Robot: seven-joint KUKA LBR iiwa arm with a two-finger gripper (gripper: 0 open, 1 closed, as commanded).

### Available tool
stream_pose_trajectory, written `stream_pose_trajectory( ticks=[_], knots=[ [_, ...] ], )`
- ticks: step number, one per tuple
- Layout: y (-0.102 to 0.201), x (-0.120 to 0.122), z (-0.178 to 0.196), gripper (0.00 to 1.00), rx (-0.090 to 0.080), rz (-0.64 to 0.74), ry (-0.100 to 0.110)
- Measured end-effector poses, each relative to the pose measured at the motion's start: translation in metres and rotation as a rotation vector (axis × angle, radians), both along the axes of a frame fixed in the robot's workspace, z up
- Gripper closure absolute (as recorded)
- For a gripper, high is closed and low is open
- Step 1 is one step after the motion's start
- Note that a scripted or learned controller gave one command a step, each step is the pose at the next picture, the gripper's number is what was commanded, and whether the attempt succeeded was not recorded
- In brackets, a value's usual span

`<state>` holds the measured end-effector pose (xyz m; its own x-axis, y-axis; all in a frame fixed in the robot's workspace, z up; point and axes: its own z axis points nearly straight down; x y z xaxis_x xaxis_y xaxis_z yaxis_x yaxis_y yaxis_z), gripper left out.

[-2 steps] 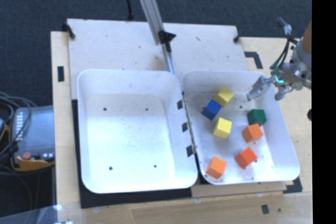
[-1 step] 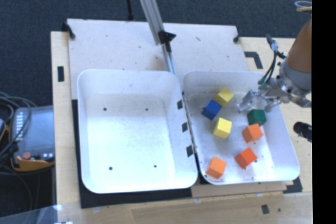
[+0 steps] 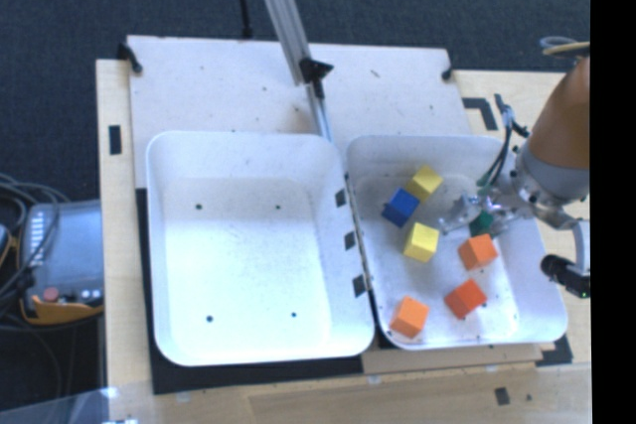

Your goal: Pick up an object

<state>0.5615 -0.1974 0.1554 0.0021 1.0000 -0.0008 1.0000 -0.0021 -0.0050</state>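
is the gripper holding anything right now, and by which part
Cannot be told: the gripper sits low in the right bin beside an orange cube, its tip blurred.

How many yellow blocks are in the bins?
2. One yellow block sits near the back of the right bin, beside the blue block; the other lies just below it. The gripper might hide more.

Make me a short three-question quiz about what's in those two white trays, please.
1. True or false: all the blocks lie in the right bin.
2. How many blocks are yellow? A) one B) two C) three
3. Fill in: the block touching the upper yellow block is ____.

Key: 1 true. 2 B: the upper one and the lower yellow block. 3 blue, the blue block. The gripper hovers by an orange block; whether it holds anything is unclear.
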Motion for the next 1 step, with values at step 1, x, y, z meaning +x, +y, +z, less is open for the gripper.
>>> stream_pose_trajectory(
  ticks=[1],
  knots=[
    [-0.0038,0.006,-0.0284,0.0,-0.009,-0.002,-0.026]
  ],
)
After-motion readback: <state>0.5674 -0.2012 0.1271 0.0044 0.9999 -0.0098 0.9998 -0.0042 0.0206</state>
